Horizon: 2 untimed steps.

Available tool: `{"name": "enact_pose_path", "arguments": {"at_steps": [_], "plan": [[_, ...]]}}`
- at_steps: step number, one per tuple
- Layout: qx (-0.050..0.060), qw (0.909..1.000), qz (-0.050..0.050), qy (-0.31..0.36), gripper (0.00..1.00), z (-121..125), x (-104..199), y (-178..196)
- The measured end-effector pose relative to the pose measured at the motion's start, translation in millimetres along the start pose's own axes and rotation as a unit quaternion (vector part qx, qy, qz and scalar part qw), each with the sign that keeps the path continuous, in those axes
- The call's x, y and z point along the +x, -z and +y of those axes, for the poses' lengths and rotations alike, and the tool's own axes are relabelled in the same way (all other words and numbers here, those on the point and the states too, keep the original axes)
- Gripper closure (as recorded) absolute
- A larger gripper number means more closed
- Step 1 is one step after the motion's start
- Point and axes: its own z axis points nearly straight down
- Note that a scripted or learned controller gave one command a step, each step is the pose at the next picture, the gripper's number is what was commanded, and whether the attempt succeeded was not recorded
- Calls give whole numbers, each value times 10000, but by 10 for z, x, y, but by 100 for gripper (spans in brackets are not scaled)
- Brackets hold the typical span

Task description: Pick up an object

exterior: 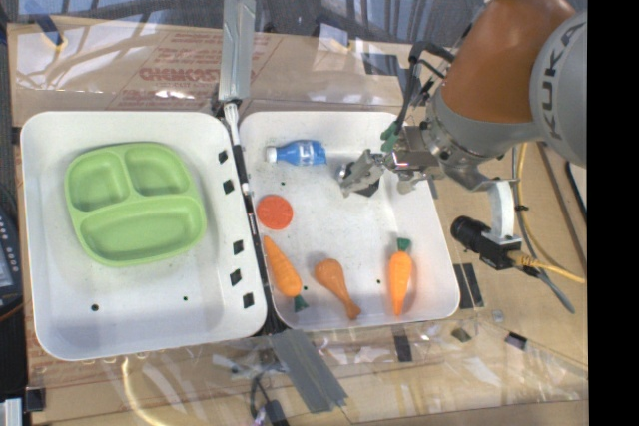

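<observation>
The right bin (419, 130) holds a blue bottle (298, 154) lying on its side near the back, an orange disc (275, 212), a carrot (282, 266) by the left wall, an orange drumstick-shaped toy (336, 286) and a second carrot (399, 278) at the front right. My gripper (359, 175) hangs over the back middle of this bin, to the right of the bottle and apart from it. No object shows between its fingers.
The left bin (40, 244) carries a green divided plate (133, 201). A grey divider strip (237, 45) runs back from between the bins. Cardboard and tape surround both bins on the bench.
</observation>
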Motion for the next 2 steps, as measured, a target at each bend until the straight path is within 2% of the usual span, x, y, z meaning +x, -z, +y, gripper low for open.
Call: {"name": "enact_pose_path", "arguments": {"at_steps": [1, 2], "plan": [[19, 9999, -4, 108, 0, 533, 647, -917], [-2, 9973, 3, 738, 0, 184, 158, -1911]]}}
